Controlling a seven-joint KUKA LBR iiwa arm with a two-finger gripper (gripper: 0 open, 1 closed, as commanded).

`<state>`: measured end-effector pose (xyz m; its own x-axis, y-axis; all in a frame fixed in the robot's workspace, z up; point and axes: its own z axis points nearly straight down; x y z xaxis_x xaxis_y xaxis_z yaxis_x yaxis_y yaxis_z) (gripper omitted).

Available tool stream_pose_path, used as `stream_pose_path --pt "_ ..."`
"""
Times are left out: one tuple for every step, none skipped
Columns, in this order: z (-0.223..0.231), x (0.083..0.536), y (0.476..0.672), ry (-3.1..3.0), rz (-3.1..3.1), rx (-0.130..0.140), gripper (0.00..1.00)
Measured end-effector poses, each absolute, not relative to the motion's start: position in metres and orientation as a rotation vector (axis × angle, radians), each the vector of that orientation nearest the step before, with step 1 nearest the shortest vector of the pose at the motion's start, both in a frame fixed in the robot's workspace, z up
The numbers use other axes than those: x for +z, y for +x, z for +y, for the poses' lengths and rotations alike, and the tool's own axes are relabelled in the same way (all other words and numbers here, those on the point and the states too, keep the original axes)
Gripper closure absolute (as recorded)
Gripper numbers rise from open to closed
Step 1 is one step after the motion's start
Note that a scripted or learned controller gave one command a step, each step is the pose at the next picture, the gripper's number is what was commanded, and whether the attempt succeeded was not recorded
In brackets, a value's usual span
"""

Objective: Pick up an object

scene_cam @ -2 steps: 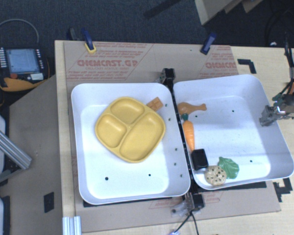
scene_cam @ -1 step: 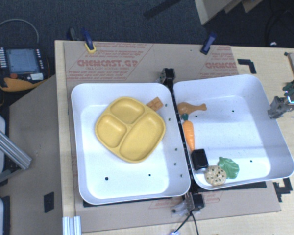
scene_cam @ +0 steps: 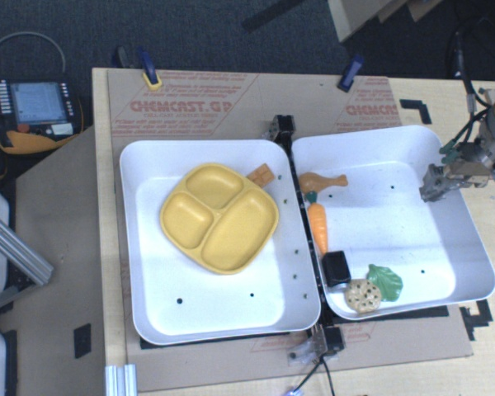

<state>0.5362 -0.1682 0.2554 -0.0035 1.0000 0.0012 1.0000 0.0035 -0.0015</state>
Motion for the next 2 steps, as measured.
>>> stream_pose_path --pt "-0.116 0.259 0.538 -2.218 -2.222 -0.001 1.0" --pt "-0.067 0.244 0.542 -2.214 -2.224 0.001 1.0"
